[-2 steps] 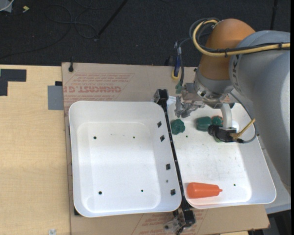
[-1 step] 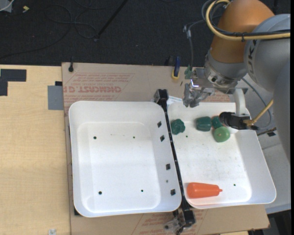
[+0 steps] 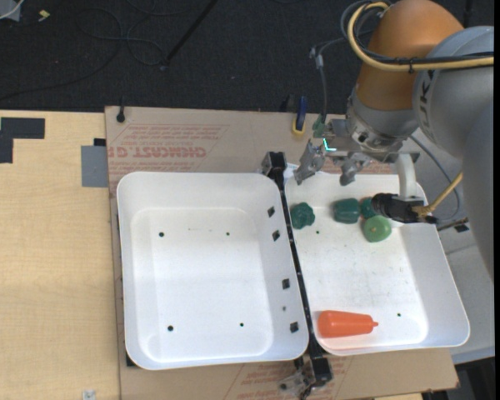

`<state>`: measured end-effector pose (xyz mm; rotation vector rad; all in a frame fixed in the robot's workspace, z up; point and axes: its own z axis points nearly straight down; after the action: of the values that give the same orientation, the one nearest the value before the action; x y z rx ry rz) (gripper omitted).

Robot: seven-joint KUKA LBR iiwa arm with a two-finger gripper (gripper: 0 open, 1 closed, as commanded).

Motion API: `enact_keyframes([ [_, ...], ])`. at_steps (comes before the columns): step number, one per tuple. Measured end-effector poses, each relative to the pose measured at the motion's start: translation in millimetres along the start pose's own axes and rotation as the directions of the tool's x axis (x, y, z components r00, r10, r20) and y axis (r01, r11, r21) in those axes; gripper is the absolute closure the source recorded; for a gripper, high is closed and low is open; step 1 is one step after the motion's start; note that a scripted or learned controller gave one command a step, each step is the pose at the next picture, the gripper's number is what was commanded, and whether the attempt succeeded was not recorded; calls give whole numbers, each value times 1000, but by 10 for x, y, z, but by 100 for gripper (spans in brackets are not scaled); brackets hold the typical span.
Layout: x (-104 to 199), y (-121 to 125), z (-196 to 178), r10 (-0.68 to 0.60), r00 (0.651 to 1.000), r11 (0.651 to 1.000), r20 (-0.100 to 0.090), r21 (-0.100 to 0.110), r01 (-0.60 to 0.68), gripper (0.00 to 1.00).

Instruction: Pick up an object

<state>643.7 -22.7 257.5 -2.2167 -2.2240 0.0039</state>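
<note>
Holding four items, the right bin (image 3: 375, 277): one dark green lump (image 3: 302, 216) by its left wall; one teal lump (image 3: 346, 211) at its far middle; one light green ball (image 3: 377, 228) beside that; one orange carrot-shaped piece (image 3: 346, 324) at its near rim. One gripper (image 3: 329, 168), fingers apart and clasping nothing, over its far rim.

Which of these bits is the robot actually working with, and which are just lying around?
Part of the job: gripper, open; right bin; dark green lump; teal lump; light green ball; orange piece.
Just lying about: left bin; cardboard sheet; floor cables.
</note>
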Motion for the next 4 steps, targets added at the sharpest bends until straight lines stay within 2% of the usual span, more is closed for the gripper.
enact_keyframes([
  [1,-486,-354,-16,8,1000,1000,1,2,-8,0],
  [2,-1188,-1097,1188,13,1000,1000,-2,16,-13,0],
  [3,-605,-733,1731,-1,1000,1000,-2,0,1,0],
  [4,-595,-342,1700,2,1000,1000,-1,-2,-2,0],
])
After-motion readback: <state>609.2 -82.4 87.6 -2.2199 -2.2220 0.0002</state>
